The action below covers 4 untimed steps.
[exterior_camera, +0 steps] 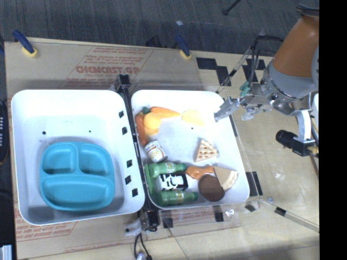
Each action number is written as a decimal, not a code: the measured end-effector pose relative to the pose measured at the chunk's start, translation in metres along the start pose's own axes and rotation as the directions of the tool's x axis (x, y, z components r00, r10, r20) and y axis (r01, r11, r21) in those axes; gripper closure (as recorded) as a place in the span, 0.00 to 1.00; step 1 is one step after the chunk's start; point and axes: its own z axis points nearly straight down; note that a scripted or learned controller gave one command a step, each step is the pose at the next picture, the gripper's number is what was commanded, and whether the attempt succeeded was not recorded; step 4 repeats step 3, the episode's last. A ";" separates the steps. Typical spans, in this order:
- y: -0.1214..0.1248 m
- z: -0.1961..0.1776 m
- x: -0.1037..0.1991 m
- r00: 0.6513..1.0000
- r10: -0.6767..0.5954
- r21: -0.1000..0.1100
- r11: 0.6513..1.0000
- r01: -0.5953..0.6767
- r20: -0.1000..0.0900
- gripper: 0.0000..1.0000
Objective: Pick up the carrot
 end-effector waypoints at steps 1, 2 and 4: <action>0.032 0.198 0.040 1.000 -0.016 -0.001 1.000 0.016 0.000 0.00; 0.092 0.195 0.101 0.995 0.103 -0.002 0.995 -0.103 0.008 0.00; 0.091 0.186 0.103 0.995 0.096 0.006 0.995 -0.096 0.005 1.00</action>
